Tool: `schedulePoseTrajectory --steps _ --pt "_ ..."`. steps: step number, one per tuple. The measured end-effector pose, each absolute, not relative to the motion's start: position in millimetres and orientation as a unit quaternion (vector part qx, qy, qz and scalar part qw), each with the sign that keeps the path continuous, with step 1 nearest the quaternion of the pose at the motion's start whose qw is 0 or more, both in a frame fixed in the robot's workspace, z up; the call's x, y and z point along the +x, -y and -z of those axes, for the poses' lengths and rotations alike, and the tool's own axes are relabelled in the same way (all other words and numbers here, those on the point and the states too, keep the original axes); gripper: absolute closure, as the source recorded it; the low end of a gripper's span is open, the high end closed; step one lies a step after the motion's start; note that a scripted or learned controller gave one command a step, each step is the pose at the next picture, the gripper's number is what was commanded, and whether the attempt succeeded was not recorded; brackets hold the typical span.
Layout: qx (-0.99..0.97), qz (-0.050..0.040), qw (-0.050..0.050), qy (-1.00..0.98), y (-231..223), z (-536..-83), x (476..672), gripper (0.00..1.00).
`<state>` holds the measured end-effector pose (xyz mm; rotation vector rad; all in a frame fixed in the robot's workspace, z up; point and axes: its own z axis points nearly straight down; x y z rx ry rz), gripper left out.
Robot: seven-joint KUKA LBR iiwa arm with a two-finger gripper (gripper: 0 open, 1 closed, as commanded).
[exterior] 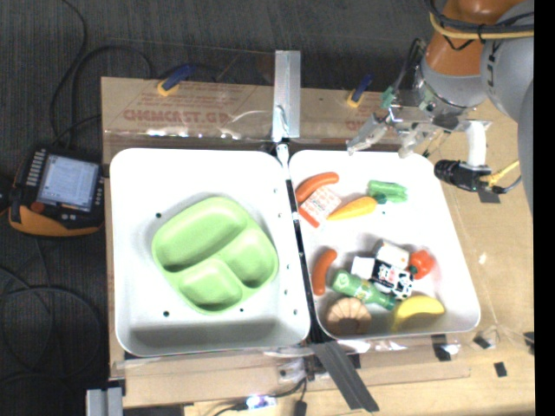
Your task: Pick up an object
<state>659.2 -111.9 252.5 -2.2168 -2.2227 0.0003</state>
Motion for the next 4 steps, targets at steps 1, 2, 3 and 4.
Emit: schedulePoseTrajectory --steps 1,2,3,4 --pt "-0.701 0.001 -0.002 0.713 131 -110 642.3 0.0" --pt "-0.709 0.0102 -0.011 0.705 151 -101 622.6 0.0" --pt "-0.567 0.0011 -0.005 0.824 188 -88 597.7 0.0" --pt "-0.567 0.0039 -0.006 0.823 187 -99 599.5 1.0"
